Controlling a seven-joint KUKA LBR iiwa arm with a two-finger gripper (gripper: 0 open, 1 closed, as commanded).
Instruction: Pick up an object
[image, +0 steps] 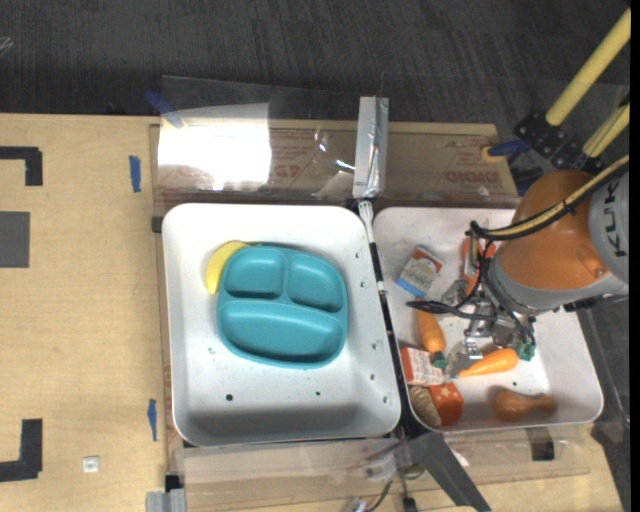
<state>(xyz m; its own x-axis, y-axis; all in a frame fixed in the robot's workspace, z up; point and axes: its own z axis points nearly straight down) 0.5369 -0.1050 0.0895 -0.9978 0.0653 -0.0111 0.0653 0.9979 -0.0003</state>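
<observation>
Two white bins. Left bin (190, 400): one teal divided tray (283, 305), one yellow piece (218, 262). Right bin (575, 385): two carrots (432, 333) (490, 362); claw (478, 338) between, grip unreadable.

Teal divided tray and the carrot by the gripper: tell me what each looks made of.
The teal divided tray looks like moulded plastic: uniform colour, rounded compartment walls, soft sheen. The carrot near the gripper is probably a plastic toy: even orange surface with a green tip, though it is too small to be sure.
</observation>
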